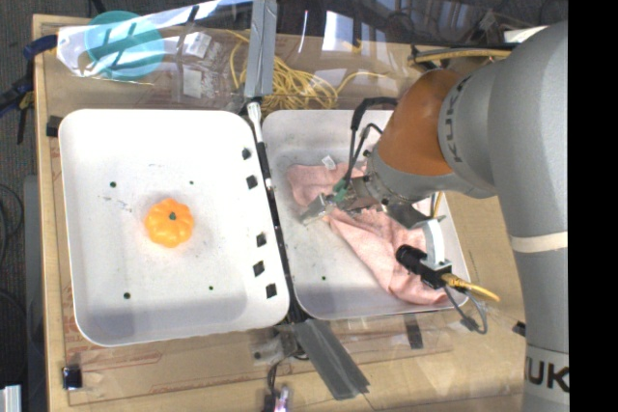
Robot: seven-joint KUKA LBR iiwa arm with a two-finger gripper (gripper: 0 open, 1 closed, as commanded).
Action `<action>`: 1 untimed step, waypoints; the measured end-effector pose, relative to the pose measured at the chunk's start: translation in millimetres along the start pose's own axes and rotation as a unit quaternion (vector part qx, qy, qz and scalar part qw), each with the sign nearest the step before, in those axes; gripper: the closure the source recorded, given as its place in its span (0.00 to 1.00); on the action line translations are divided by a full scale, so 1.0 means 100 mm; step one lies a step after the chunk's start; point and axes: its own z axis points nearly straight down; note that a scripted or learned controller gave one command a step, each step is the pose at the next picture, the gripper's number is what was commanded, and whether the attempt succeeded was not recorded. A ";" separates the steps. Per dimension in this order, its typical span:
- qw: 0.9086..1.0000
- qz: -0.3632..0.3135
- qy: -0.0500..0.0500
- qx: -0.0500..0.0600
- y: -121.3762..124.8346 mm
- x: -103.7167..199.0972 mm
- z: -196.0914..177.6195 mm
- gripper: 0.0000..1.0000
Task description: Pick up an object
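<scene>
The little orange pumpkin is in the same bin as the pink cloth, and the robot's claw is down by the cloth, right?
Not quite. The camera view shows the small orange pumpkin sitting alone in the left white bin, while the crumpled pink cloth lies in the right white bin. The rest is right: the claw is down at the cloth.

Arm (526,159) is reaching in from the right, its thick grey link running up the right side and bending over toward the centre. The orange band (420,125) above the wrist is facing the camera, with the wrist pitched down and left. Gripper (317,207) is sitting low at the end of it, pointing left. Its fingers are too small and foreshortened to read, so their spread is unclear. A black cable fitting (417,262) is hanging off the wrist's lower side.
</scene>
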 end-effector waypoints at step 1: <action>0.996 -0.089 0.000 -0.001 0.41 -0.16 -0.01 0.00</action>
